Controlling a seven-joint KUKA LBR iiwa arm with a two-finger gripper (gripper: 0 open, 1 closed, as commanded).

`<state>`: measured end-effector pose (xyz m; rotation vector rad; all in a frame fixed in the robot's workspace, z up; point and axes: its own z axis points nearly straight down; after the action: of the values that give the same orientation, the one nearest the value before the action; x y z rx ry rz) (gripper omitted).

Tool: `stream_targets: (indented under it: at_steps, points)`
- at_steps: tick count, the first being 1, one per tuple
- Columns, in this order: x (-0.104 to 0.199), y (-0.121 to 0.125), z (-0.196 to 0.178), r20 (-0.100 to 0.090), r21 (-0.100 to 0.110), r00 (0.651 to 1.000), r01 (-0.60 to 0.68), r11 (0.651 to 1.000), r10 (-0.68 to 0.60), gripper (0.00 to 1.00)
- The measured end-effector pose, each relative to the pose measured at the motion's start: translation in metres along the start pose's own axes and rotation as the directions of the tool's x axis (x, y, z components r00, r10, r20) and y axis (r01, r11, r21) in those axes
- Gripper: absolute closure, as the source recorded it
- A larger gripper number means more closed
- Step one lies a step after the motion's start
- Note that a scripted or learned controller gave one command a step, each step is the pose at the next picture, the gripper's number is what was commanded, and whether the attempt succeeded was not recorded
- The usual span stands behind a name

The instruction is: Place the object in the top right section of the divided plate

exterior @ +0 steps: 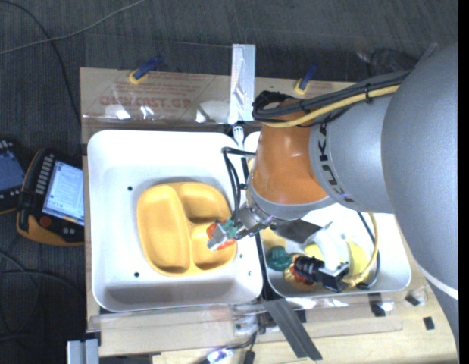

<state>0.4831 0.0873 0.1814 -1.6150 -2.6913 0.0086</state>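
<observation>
Over the lower right section of the yellow divided plate (167, 230), close to its right rim, a small red-orange object (227, 242) sits right at the tip of the hand (221, 234). It is too small and too crowded by the hand to say whether it is clamped or merely lies on the plate beneath, and I cannot tell whether the hand is apart or together. The plate's top right section lies just above that spot, past a low ridge. The plate rests in the left white bin (113, 173). In the right bin (397, 275), partly under the orange-banded arm (291, 165), lie a teal round thing (278, 259) and a yellow thing (358, 259). Two blue clamps (146, 68) grip the counter's (181, 89) far edge.
</observation>
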Motion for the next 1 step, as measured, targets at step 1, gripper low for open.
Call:
stream_targets:
  at_steps: [1]
  points:
    - [-0.0482,-0.0241,-0.0014,-0.002,-0.005,0.958,-0.288,0.958,0.288,1.0]
